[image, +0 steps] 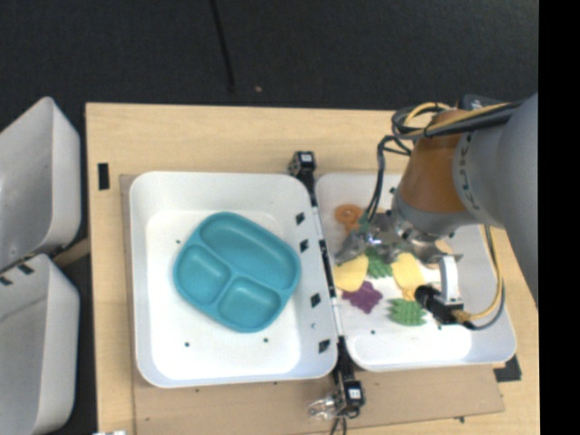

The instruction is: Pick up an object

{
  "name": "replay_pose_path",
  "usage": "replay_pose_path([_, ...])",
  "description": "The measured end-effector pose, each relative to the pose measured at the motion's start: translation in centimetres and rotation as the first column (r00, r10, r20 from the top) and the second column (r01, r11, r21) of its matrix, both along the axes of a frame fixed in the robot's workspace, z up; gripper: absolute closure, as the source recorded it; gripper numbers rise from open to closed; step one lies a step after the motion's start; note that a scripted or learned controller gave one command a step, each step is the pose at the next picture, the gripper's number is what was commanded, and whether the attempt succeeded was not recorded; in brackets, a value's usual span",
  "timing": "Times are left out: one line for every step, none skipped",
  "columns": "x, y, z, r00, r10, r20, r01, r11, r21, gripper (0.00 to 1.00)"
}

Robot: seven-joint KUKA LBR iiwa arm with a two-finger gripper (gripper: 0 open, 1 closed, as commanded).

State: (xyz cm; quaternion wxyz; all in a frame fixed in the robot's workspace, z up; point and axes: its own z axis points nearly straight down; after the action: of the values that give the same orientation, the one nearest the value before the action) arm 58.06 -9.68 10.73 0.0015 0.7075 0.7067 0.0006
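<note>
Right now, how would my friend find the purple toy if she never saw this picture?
Look at the right white bin, where the grey arm's gripper reaches in. Near that bin's left wall, just below a yellow piece, lies the purple toy. It is the only purple thing there; its neighbours are yellow, green and orange.

Even overhead light, soft shadows, slightly blurry, dark surroundings
</note>
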Motion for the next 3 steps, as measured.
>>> replay_pose_path([0.3,-0.3,1.5,1.0,-0.007,0.009,0.008,1.0,-0.003,1.0])
replay_pose_path([0.7,-0.9,7.8,1.0,-0.005,0.004,0.005,1.0,-0.001,1.0])
replay_pose_path([0.8,-1.0,13.2,1.0,0.003,0.004,-0.003,1.0,-0.001,1.0])
